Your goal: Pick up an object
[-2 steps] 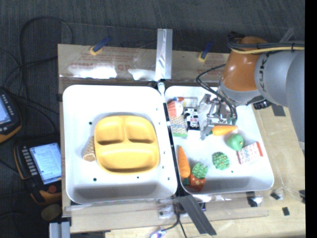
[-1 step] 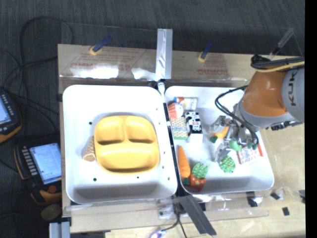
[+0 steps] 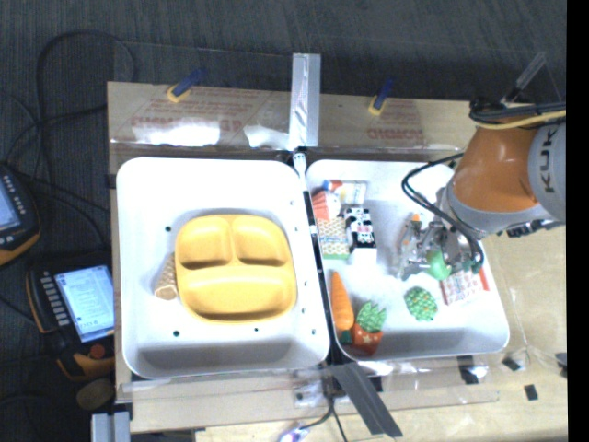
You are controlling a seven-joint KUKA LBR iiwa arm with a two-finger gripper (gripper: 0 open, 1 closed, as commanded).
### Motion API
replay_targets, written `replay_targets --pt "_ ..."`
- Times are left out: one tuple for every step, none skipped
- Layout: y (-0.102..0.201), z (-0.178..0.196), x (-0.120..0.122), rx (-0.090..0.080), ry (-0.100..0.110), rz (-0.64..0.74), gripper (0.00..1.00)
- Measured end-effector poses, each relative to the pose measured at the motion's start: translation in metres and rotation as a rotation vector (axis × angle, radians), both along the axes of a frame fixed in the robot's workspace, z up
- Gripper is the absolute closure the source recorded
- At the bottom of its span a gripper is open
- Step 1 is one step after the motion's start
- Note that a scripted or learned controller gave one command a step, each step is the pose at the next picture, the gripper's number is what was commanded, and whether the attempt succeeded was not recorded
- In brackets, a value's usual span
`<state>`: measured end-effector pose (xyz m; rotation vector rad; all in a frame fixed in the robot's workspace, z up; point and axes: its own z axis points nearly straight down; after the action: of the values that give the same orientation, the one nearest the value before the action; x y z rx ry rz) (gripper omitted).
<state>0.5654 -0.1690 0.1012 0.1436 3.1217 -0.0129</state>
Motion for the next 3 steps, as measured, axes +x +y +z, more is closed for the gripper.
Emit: replay_targets --pt "0.0 0.0 0.0 0.0 0.0 0.0 0.0" --pt "0.012 -0.011 0.016 0.005 0.007 -0.009 0.0" --pt "0.054 -0.009 0.06 -0.01 -0.002 -0.154 0.0"
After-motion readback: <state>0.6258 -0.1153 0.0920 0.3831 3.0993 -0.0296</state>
